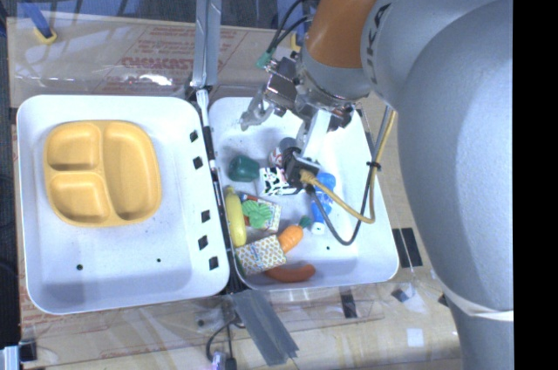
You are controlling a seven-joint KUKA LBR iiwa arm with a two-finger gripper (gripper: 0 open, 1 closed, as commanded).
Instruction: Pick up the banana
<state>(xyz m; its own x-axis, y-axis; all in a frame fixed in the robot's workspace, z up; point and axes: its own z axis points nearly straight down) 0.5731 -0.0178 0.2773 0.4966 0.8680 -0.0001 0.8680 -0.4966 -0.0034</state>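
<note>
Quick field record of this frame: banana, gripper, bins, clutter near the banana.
banana: lying in right bin, along its left wall
gripper: over right bin's far end, apart from banana
left bin: holds yellow divided plate
beside banana: green toy, patterned block, carrot
task state: banana not picked up

Banana (235, 222): glossy plastic, prob. Yellow tray (103, 170): matt plastic. Left bin (113, 272): smooth white plastic.
</note>
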